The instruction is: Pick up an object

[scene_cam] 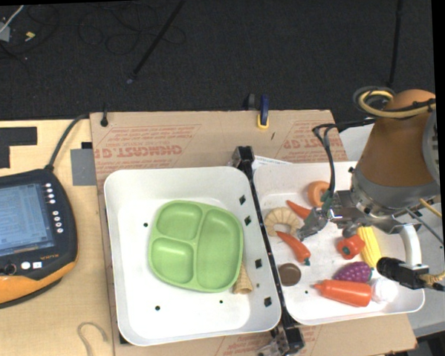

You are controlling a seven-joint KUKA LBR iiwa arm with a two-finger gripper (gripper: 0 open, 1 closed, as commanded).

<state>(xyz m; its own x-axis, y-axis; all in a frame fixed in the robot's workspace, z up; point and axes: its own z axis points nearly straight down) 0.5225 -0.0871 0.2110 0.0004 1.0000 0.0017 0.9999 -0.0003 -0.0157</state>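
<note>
So in the camera view, the grey two-finger gripper (316, 222) is seen low in the right white bin (282, 179), reached in from 3 o'clock, jaws spread apart with nothing caught between them. A curled tan croissant-shaped toy (282, 217) sits just at its 9 o'clock, and a red chili-pepper toy (294, 246) lies close by at 7 o'clock. A purple grape bunch (353, 272) and an orange plastic carrot (343, 292) are parked toward 5 o'clock. The green divided plastic plate (196, 245) is left alone in the left white bin (128, 216). Looks like the approach step; next, the fingers would probably need to be dropped around one toy and closed.
</note>
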